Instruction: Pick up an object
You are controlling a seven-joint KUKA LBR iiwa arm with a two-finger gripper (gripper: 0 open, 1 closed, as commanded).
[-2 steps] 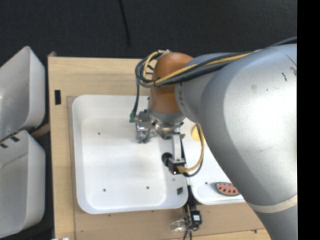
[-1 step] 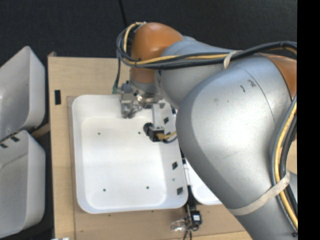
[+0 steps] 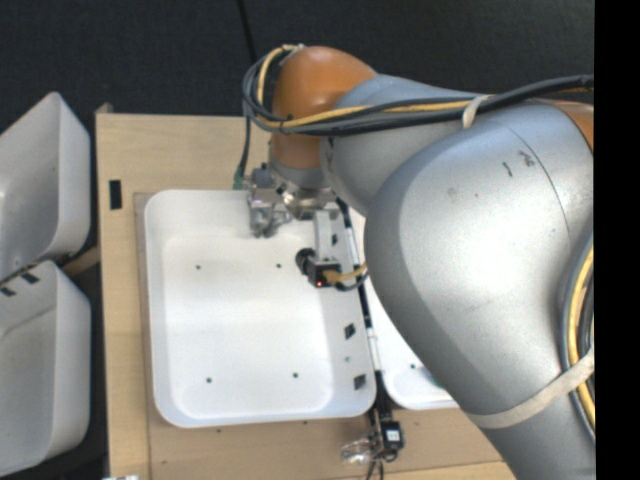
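In the camera view, the left bin (image 3: 240,368) is taken as the landmark. The gripper (image 3: 264,218) is seen low over this bin's far edge, near its upper right corner. The grey arm (image 3: 480,258) is stretched across the right bin (image 3: 420,393). No object can be made out between its fingers.

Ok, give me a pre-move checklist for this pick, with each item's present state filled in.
1. Gripper over the left bin, at its far edge: ok.
2. Object between the fingers: cannot tell.
3. Target object seen on the bin floor below the gripper: not ok, I see bare white floor with small dark dots.
4. Right bin contents: cannot tell, the arm covers most of it.
5. Cables on the wrist clear of the bin: ok.
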